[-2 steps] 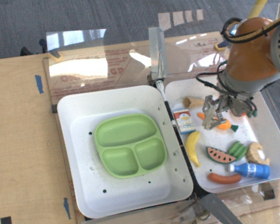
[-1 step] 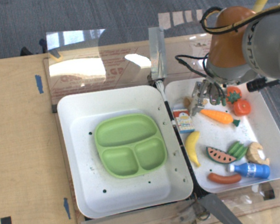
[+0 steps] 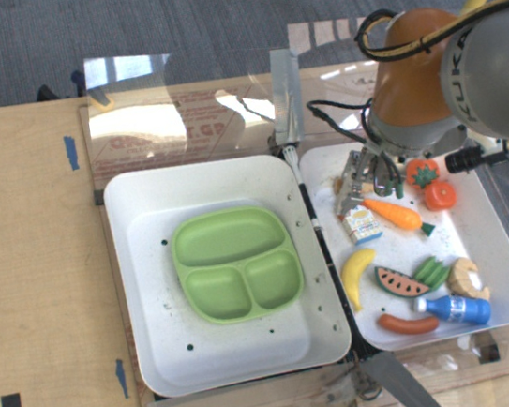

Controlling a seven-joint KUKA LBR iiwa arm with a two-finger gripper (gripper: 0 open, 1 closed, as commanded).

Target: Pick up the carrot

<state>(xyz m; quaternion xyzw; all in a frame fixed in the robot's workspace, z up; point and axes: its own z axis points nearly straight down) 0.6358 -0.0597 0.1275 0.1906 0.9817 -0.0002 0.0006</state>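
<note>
I am looking down on the right bin (image 3: 492, 210), where the carrot (image 3: 394, 212) is lying flat on the floor, its tip pointing toward ten o'clock and its green end toward four o'clock. My pincer (image 3: 365, 181) is hanging just above that tip, at about eleven o'clock from the carrot's middle. The fingers are showing as a dark cluster and I cannot tell whether they are spread or pressed together. Nothing is sitting between them that I can make out, so I am judging the carrot not yet lifted. A small carton (image 3: 362, 225) is lying just beside the carrot at nine o'clock, and a tomato (image 3: 437, 194) at two o'clock. What is left, as I am reading it: closing on the carrot and raising it clear of the bin.
</note>
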